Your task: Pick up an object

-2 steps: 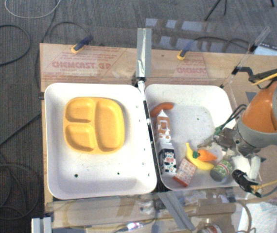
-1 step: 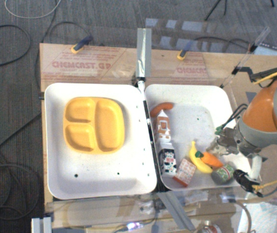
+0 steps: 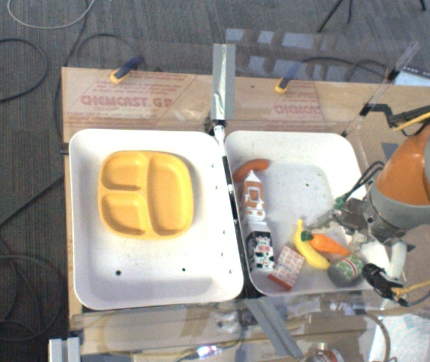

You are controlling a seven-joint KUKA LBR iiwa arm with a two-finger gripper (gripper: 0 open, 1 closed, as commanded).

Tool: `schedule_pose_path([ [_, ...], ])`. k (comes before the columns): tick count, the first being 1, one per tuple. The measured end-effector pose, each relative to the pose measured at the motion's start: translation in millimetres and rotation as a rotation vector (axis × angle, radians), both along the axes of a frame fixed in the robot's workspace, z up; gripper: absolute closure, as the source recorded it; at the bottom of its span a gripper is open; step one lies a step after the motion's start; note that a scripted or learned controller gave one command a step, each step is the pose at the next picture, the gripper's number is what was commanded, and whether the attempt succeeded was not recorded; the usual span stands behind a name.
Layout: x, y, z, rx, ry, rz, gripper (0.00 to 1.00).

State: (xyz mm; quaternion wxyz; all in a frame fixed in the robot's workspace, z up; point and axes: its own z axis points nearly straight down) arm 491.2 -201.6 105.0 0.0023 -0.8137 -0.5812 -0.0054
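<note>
The right bin (image 3: 298,145) holds several objects. A brown sausage (image 3: 251,166) lies near its far left, and a white bottle with an orange label (image 3: 254,199) lies below it. A small black-and-white box (image 3: 260,251) and a red-and-white packet (image 3: 287,268) sit at the front. A yellow banana (image 3: 308,249), an orange carrot (image 3: 329,245) and a grey-green can (image 3: 345,270) crowd the front right corner. My gripper (image 3: 351,225) hangs low at the bin's right side, just above and right of the carrot, with nothing seen in its grasp.
The left bin (image 3: 87,270) bears a yellow divided plate (image 3: 147,193). The arm's orange band (image 3: 410,176) looms over the right bin's right rim. A metal divider (image 3: 221,89) runs between the bins at the back. Cables lie on the floor at left.
</note>
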Motion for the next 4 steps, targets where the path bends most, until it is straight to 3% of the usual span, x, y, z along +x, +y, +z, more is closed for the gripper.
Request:
schedule_pose_path([
  [1,0.3,0.8,-10.2,0.003,-0.007,-0.104,0.00],
  [2,-2.5,-3.0,-6.5,-0.008,-0.002,-0.109,1.00],
  [3,-9.0,32.1,122.4,-0.012,0.015,-0.116,1.00],
  [4,-9.0,32.1,122.4,-0.012,0.015,-0.116,0.00],
])
